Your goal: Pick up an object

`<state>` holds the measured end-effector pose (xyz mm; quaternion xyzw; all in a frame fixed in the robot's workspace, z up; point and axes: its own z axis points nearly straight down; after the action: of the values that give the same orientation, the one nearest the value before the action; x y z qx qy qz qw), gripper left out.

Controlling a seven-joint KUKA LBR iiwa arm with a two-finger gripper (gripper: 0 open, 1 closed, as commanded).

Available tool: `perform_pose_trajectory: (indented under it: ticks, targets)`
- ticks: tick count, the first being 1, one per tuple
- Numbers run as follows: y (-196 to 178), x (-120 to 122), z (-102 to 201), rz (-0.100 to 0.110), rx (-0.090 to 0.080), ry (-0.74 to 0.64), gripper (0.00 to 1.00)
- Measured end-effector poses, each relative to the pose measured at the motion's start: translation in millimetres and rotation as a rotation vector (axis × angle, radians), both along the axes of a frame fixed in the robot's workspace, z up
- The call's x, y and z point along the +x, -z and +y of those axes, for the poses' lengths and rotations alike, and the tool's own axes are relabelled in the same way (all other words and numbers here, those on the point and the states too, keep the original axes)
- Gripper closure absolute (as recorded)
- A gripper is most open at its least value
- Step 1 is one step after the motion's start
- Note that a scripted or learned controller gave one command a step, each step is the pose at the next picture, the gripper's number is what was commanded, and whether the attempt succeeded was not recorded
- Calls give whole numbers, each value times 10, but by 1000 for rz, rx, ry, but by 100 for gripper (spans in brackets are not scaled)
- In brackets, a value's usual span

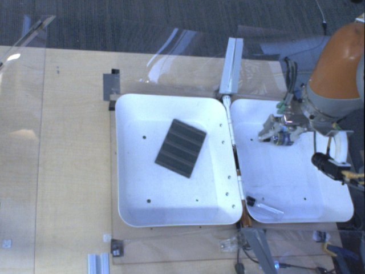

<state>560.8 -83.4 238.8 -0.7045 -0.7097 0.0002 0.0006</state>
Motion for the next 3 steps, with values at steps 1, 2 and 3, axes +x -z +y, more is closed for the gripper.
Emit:
perform_pose_trajectory:
  ticks: [1, 2, 3]
  targets:
    - [-88, 313, -575, -4, -2, -66, 0]
    - [802, 364, -814, 0, 0, -84, 0]
    - [1337, 557, -971, -5, -1, -150, 0]
